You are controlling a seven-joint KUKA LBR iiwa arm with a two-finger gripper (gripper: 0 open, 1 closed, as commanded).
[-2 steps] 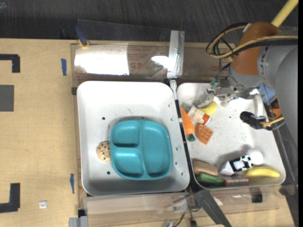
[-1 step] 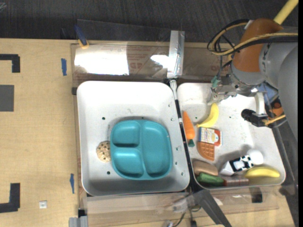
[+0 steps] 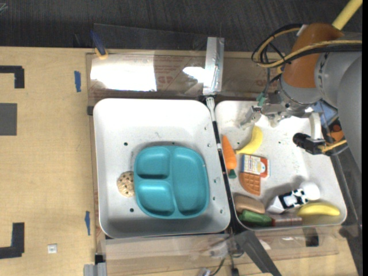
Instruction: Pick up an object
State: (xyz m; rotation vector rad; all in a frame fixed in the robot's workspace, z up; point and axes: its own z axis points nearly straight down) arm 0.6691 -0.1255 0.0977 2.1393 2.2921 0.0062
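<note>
While the arm is reaching in from the right, the scene is reading as follows:

Banana piece: a small yellow banana piece [image 3: 253,140] is lying in the upper middle of the right bin [image 3: 287,154], its long axis running on a slant, upper end pointing up toward the gripper and lower end toward the carrot.
Neighbours in the right bin: an orange carrot [image 3: 229,156] is lying lengthwise along the left wall, just beside the banana piece; an orange and white packet [image 3: 253,173] is sitting just below the banana piece; a brown piece [image 3: 248,203] and a green piece [image 3: 256,216] are lying near the front wall; a black and white toy [image 3: 298,197] is resting above a full yellow banana [image 3: 319,210] in the front right corner.
Left bin: the left bin [image 3: 115,125] is holding a teal divided plate [image 3: 171,180], with a speckled cookie [image 3: 125,183] touching the plate's left edge.
Surface and room: both bins are sitting side by side on a tan bench [image 3: 40,171], with dark floor [image 3: 144,4] showing beyond.
Gripper: the gripper [image 3: 261,109] is hanging over the upper part of the right bin, just above the banana piece; nothing is showing between its fingers, and how far they are spread cannot be told.
</note>
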